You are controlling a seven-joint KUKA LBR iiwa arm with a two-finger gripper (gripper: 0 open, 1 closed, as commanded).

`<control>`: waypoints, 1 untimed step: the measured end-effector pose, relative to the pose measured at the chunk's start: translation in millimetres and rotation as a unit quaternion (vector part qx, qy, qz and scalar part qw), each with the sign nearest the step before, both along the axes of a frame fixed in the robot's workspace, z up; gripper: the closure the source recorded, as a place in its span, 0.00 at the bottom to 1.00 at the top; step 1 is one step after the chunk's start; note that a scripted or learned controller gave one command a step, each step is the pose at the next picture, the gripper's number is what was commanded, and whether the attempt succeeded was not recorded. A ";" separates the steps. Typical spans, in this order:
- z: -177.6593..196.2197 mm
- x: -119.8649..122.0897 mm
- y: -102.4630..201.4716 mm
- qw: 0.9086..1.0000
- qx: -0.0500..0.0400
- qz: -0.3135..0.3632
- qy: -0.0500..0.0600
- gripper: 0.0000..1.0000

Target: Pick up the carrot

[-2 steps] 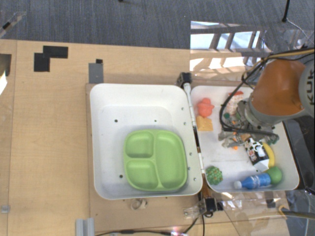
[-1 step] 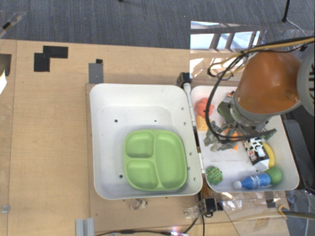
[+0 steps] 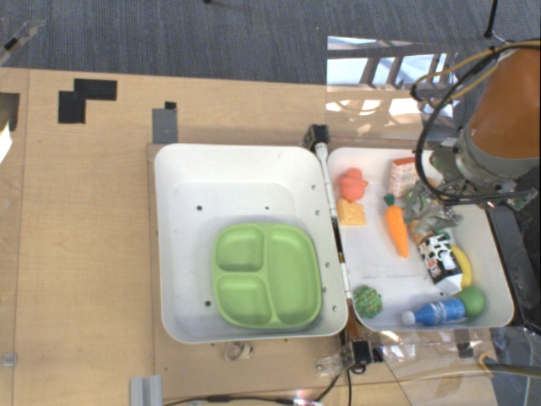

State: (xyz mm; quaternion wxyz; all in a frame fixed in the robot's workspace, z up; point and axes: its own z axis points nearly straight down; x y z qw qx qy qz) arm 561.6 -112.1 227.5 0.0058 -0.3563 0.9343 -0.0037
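Observation:
The carrot [image 3: 396, 230] is orange with a dark green top and lies lengthwise in the middle of the right bin [image 3: 372, 265], its top toward the far side. My gripper [image 3: 428, 208] hangs from the grey and orange arm just to the right of the carrot's upper end, low over the bin. Nothing shows in its hold. The gripper's metal parts blur into the clutter below them.
Around the carrot lie a red toy fruit [image 3: 352, 184], a yellow block [image 3: 352, 214], a small carton [image 3: 402, 176], a cow-patterned carton [image 3: 438, 257], a banana [image 3: 463, 267], a green ball [image 3: 473, 301], a blue bottle [image 3: 434, 313] and broccoli [image 3: 367, 300]. The left bin [image 3: 186, 184] holds a green divided plate [image 3: 266, 275].

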 end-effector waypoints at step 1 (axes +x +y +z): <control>-118.9 -56.2 20.9 1.000 0.003 -0.016 0.008 1.00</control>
